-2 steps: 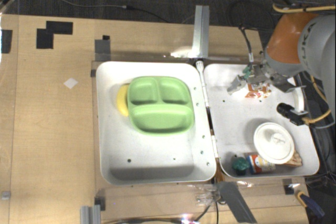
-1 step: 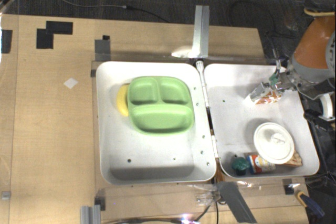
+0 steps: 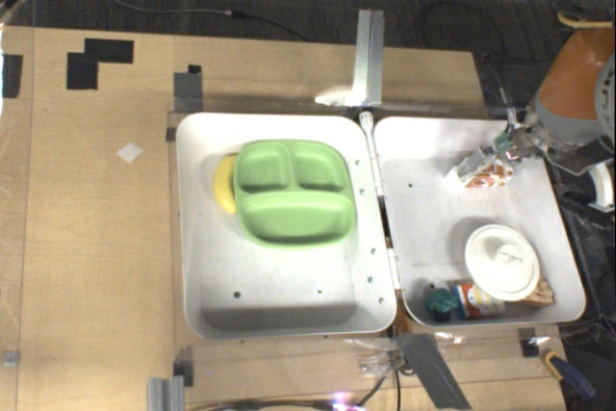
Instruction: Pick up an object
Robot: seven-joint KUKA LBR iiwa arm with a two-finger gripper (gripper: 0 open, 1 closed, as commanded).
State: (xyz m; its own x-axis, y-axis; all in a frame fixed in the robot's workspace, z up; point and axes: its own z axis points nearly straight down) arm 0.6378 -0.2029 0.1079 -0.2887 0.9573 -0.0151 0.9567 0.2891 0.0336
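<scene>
My gripper (image 3: 513,145) reaches into the right bin (image 3: 423,217) at its far right corner, under the grey wrist and orange band (image 3: 570,82). Its tip is at the upper right end of a crumpled silver and red snack packet (image 3: 484,170), touching or just above it. Nearer the front of this bin sits a round white lidded bowl (image 3: 501,260). A small bottle with a teal cap (image 3: 460,301) lies along the front wall, and a brown scrap (image 3: 541,293) sticks out beside the bowl.
The left bin (image 3: 207,236) holds a green divided plate (image 3: 292,191) with a yellow object (image 3: 223,184) partly hidden under its left edge. A metal post (image 3: 370,53) stands behind the seam between the bins. Cables run along the floor on the far right.
</scene>
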